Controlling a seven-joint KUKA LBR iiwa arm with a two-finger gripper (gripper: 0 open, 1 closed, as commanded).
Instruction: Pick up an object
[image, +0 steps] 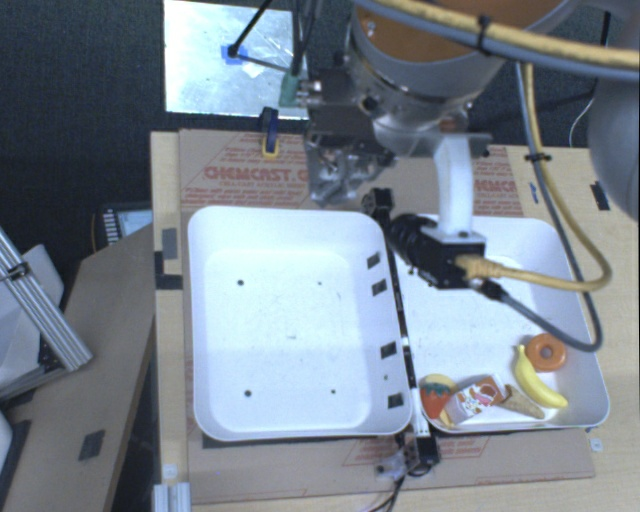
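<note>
A tan board (250, 168) printed with red lettering lies under two shallow white bins. The left bin (290, 325) fills the frame's centre, the right bin (580, 350) sits touching it at lower right. A shiny metal sheet (215, 60) shows at upper left, and an aluminium rail (35, 305) leans at the left edge.

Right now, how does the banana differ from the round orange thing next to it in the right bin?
The banana is yellow, long and curved; the round orange thing is orange, disc-like, with a dark centre. The banana lies lengthwise toward the right bin's front rim, while the orange thing sits just behind its upper end. The banana takes up more room. Both rest in the bin's front right corner, away from the arm.
</note>
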